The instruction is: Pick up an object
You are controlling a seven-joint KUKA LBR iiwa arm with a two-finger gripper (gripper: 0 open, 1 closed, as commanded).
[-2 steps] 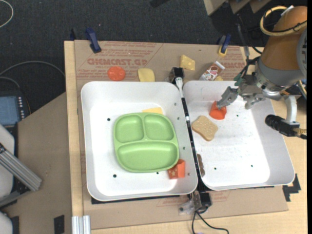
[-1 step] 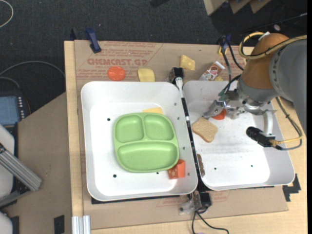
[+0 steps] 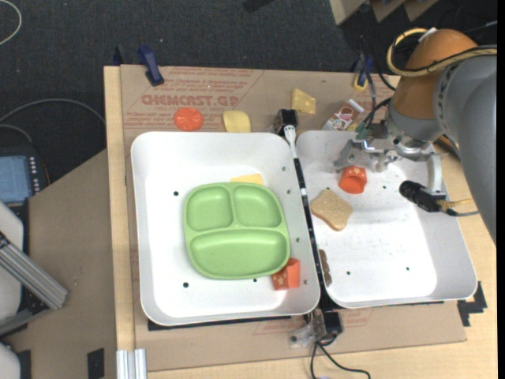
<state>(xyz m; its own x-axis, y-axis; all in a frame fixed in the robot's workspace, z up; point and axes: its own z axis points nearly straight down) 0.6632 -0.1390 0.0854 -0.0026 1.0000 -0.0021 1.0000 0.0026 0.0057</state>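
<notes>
The bench (image 3: 197,85) fills the middle of the frame, a tan board with red lettering along its top strip. On it sit two shallow white bins side by side: the left bin (image 3: 158,235) takes the centre-left, the right bin (image 3: 394,267) the centre-right, their inner rims touching down the middle.

In from the upper right comes the arm (image 3: 465,77), grey, big, with its orange band (image 3: 430,58) showing above the wrist. It is down over the top end of the right bin. The gripper (image 3: 359,158) hangs just above a small red-orange object (image 3: 353,181) near the upper left of that bin. The object sits right beneath the metal tip, very close, but whether the tool is spread or clamped I cannot tell from this angle, and nothing shows as clearly gripped.

Over in the left bin, a green divided plate (image 3: 235,231) with three compartments lies flat in the middle. A pale yellow piece (image 3: 248,179) peeks out at its upper edge, and a small orange block (image 3: 288,275) sits at its lower right corner, touching the rim.

Back in the right bin, a tan slice of toy bread (image 3: 331,209) lies just below and left of the red-orange object, near the dividing rims.

Outside the bins, along the top strip of the bench: an orange-red round piece (image 3: 188,118), a pale yellow lump (image 3: 236,121) beside it, a yellow wedge (image 3: 303,101) further right, and a small red-and-white packet (image 3: 342,118).
</notes>
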